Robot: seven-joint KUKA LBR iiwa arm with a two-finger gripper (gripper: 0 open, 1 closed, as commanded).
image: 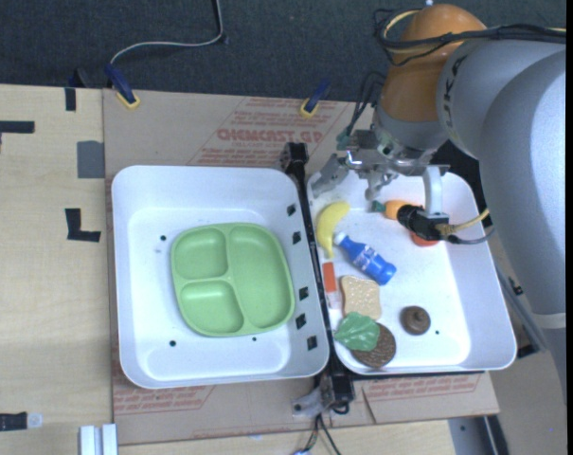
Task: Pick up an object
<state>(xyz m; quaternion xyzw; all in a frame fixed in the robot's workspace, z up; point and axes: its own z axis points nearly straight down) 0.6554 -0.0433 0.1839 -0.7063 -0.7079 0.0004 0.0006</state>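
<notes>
Presently, the banana (331, 222), blue bottle (367, 258), cracker (360, 297) and brown puck (416, 319) lie in the right bin (456, 344). The pincer (371, 173) hovers over its far end, grip state indeterminable. Cardboard (258, 133) reads "CHEMCAST".

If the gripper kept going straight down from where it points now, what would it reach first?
Probably bare floor of the right white bin, beside the yellow toy banana. The gripper hangs over the bin's upper left; depth is unclear.

My hand (362, 173) hovers over the right bin (456, 344), just above the banana (331, 222) and blue bottle (366, 259).
</notes>
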